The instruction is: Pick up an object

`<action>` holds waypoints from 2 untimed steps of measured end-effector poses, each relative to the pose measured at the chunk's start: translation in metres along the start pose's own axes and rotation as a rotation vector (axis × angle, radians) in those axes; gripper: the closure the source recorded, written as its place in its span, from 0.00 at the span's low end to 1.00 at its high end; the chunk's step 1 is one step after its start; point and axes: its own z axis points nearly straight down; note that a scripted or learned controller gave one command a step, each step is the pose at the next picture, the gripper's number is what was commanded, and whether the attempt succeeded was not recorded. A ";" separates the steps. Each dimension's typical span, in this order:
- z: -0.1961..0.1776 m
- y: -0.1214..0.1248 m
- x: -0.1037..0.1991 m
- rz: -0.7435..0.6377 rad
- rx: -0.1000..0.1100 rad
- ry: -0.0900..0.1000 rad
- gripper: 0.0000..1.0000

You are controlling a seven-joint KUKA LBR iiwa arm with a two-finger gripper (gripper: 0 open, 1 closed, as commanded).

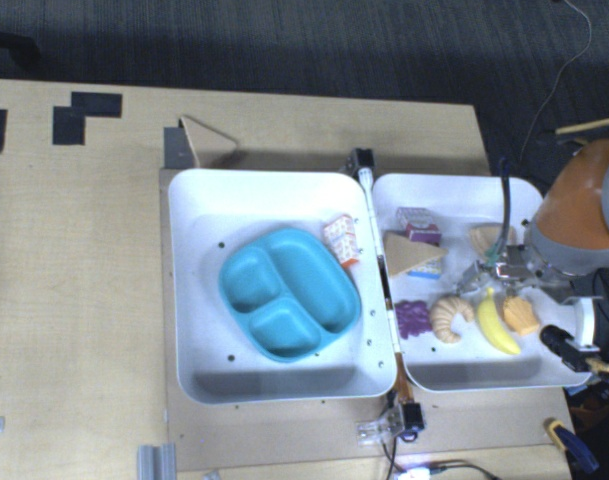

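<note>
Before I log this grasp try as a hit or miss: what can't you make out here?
- Gripper, camera view: too small and blurred to tell jaws open or shut, or whether they hold anything.
- Cream item in the right bin: partly behind the gripper, identity unclear.
- Arm: cut off by the right edge.

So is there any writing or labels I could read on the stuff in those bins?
None can be read.
Small red and white packet beside the blue divided plate: printed pattern, too blurred to read.
Purple and white box in the right bin: markings too small to read.
Black squares on the bench: plain shapes, no text.
</note>
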 end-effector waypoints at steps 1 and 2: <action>-0.012 0.002 0.000 -0.001 -0.006 -0.001 1.00; -0.115 0.004 0.044 -0.004 0.002 0.002 1.00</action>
